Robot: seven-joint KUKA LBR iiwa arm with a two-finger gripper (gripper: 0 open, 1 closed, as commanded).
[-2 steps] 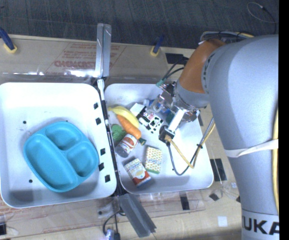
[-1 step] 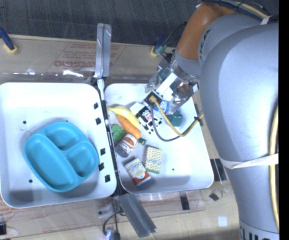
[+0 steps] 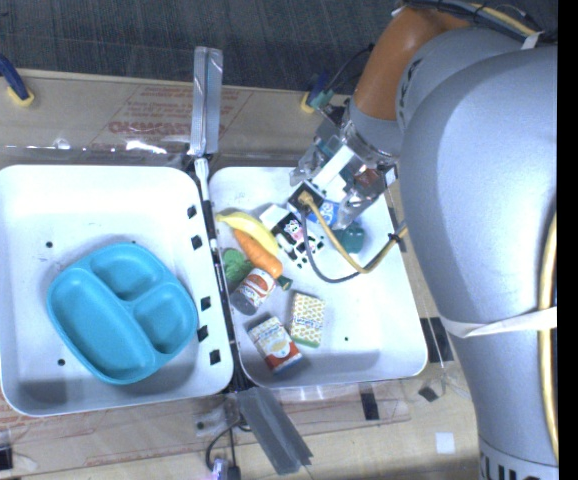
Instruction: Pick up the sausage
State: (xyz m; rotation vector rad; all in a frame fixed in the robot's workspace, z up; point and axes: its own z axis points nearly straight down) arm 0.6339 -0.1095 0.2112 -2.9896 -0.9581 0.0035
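Observation:
In the right bin, a short reddish-brown piece with a pale band lies left of the middle; it looks like the sausage. It sits just below an orange carrot and beside a green vegetable. My gripper hangs over the bin's far right part, up and to the right of the sausage and well apart from it. A small teal thing lies right under the gripper. I see nothing held.
A yellow banana and a black-and-white item lie near the carrot. A patterned box and a small red-labelled can lie toward the near wall. A blue divided plate is in the left bin.

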